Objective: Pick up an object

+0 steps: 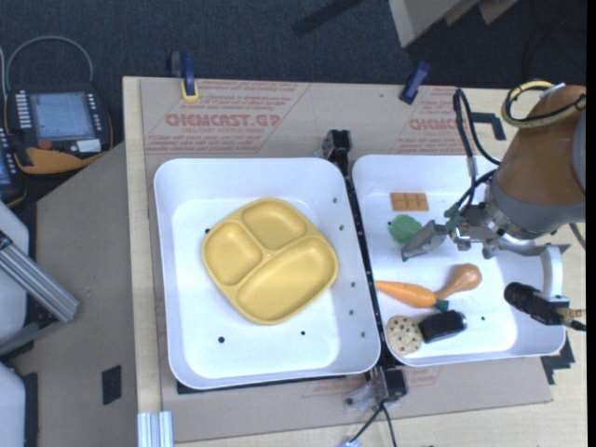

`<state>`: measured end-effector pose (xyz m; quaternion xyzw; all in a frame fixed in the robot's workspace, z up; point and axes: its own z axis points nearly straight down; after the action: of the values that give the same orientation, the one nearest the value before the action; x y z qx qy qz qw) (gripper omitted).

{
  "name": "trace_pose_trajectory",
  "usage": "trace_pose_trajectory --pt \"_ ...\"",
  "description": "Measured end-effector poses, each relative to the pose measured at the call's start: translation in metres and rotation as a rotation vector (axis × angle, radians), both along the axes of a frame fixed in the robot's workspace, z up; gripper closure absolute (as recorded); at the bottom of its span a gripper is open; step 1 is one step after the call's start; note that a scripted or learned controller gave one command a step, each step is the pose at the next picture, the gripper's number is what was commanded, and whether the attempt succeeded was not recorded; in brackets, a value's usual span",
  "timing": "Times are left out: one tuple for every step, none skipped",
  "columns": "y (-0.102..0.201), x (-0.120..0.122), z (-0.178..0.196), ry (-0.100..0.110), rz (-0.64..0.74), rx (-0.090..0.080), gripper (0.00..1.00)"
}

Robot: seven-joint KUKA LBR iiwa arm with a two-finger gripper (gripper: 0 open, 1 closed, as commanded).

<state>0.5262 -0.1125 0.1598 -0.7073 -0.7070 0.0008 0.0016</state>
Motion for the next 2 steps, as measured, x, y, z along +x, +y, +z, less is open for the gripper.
trace_pose_trajectory --pt "-0.001 0.0 -0.063 0.0 0.0 0.0 0.0" --pt "-0.001 -0.001 -0.076 0.001 0.0 0.001 0.0"
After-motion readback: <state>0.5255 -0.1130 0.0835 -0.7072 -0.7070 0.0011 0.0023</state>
